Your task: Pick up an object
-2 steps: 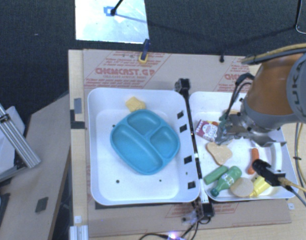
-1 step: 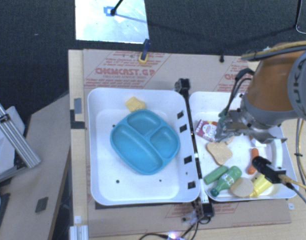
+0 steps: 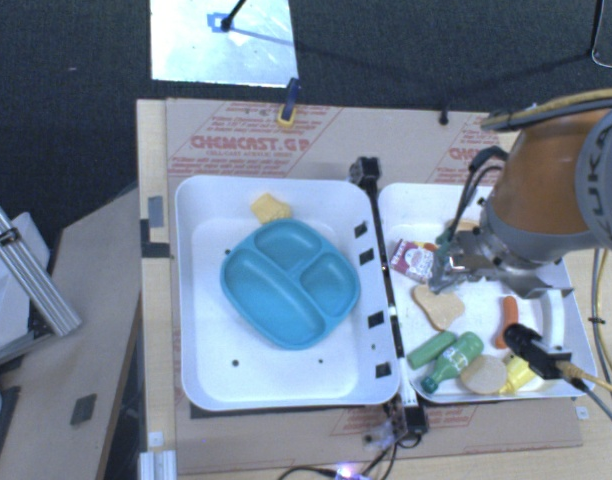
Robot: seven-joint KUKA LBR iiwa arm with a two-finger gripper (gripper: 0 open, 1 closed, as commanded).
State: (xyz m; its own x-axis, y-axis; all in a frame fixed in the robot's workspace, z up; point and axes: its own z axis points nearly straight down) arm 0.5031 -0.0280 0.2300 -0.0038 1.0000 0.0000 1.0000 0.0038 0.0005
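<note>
In the right bin [image 3: 398,206] lie a red and white packet [image 3: 414,260], a tan toast slice [image 3: 439,309], a green bottle [image 3: 456,359], a green pickle-like piece [image 3: 430,348], an orange sausage [image 3: 508,318], a round bread piece [image 3: 483,375] and a small yellow item [image 3: 517,376]. My gripper [image 3: 444,271] hangs low in this bin, just right of the packet and above the top edge of the toast. Its tips are too dark and small to read, and I see nothing clearly held.
The left bin [image 3: 201,368] holds a blue divided plate [image 3: 289,283] and a yellow chunk [image 3: 271,208] near its back wall. A black-clipped divider [image 3: 376,268] separates the bins. The bulky grey and orange arm [image 3: 551,188] covers the right bin's back right part.
</note>
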